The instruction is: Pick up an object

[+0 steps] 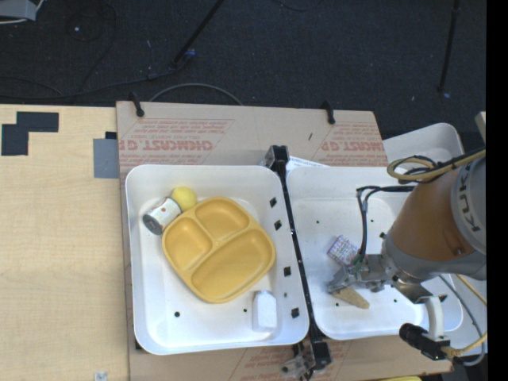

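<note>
Arm reaching in from right, low over right bin (317,189). Gripper (347,280) down at bin floor, right beside tan wedge-shaped object (352,296), seemingly touching it. Finger state: cannot tell, tips too small and dark to read. Small crumpled packet (342,249) lies just above gripper. Left bin (143,292) holds yellow divided plate (219,248), yellow ball (184,197), small cylinder (161,214), white block (264,310)

Cardboard sheet (238,137) under bins; dark floor (238,38) with cables (198,22).
</note>
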### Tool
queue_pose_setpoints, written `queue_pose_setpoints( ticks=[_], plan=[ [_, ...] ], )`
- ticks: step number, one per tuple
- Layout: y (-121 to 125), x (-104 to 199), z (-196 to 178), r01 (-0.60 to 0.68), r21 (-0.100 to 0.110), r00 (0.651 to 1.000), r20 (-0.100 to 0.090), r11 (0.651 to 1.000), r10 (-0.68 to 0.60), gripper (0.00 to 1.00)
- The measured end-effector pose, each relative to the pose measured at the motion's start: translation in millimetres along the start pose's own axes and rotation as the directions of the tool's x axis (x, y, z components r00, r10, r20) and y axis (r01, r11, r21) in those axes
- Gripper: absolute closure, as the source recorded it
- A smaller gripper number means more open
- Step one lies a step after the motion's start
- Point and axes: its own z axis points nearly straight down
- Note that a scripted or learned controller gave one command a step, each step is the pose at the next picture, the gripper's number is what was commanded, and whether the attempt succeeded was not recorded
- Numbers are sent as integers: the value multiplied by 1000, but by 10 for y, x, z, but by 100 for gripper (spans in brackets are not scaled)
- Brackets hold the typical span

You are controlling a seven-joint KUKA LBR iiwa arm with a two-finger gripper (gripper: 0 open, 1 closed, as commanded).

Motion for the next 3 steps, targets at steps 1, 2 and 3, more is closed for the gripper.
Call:
queue_pose_setpoints(
  ticks=[1,2,3],
  plan=[
    [2,-12,-122,-5,-1,1000,1,1000,5,100],
    [-20,-36,-541,-3,-7,1000,3,1000,3,100],
    [-11,-95,-1152,1,-9,1000,3,1000,-1,100]
  ],
)
